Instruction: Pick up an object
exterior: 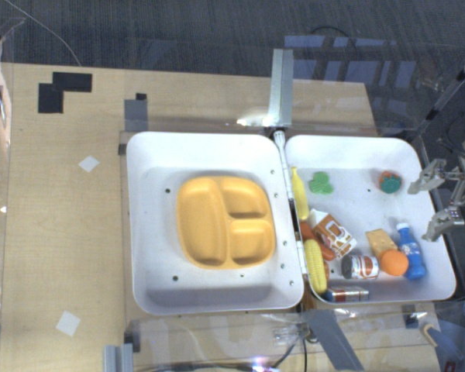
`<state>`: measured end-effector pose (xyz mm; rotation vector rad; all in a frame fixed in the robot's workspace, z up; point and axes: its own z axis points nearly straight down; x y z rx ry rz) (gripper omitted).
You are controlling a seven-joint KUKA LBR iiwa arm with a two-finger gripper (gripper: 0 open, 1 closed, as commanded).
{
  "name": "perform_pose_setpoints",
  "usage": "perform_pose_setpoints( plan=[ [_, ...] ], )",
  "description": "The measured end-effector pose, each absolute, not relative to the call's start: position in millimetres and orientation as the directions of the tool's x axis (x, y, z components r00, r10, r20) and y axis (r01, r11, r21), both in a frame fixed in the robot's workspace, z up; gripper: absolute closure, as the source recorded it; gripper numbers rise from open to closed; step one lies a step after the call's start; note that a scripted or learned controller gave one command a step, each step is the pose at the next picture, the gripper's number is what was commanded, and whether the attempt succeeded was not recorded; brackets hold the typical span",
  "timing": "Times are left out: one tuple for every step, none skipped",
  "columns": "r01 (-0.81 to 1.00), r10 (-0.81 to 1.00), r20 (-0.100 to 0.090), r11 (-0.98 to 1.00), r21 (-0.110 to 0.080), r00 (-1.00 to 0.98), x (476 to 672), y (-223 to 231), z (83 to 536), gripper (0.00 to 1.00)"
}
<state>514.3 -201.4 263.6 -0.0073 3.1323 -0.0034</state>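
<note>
We wait at the right bin's (442, 285) right edge; the gripper (442, 200) seems spread, holding nothing. Next we must reach in toward the orange ball (394, 263).

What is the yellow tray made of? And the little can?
The yellow tray looks like smooth moulded plastic: one even colour, rounded compartments, soft sheen. The little can seems to be metal or toy plastic: a pale, shiny end and a dark printed wrap. Too small to be sure.

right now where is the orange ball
In the camera view, the orange ball sits in the right bin, near its front right corner, between the can and the blue bottle.
</note>
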Motion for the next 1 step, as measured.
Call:
perform_pose_setpoints(
  plan=[
    [-0.068, -0.068, -0.004, 0.998, 0.000, -0.998, 542.3, -204.6, 95.4, 0.00]
  ],
)
